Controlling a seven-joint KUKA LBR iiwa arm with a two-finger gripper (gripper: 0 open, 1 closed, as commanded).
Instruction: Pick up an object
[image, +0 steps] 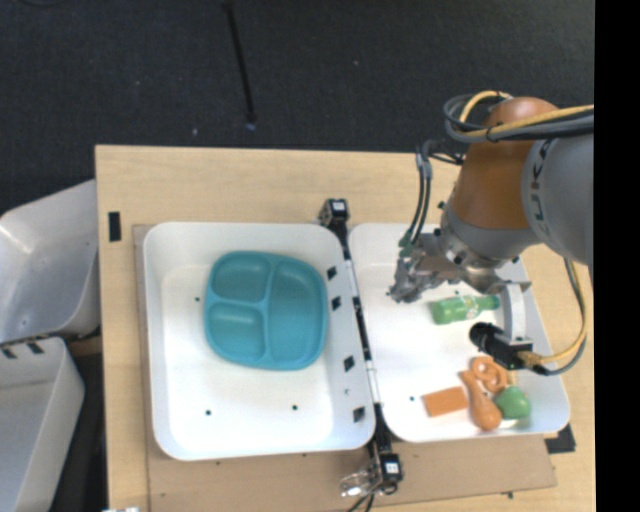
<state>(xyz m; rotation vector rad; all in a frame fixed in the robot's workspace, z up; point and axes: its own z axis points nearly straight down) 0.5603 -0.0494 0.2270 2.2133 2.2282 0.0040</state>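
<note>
I cannot tell if the gripper (408, 285) holds anything, so it should close slowly on the green thing (463, 308) just beside it.

A green bottle-like object (463, 308) lies on its side in the right bin (400, 395). Near the front edge lie a flat orange block (444, 402), an orange pretzel-shaped piece (487, 378) and a round green object (514, 403), close together.
</note>
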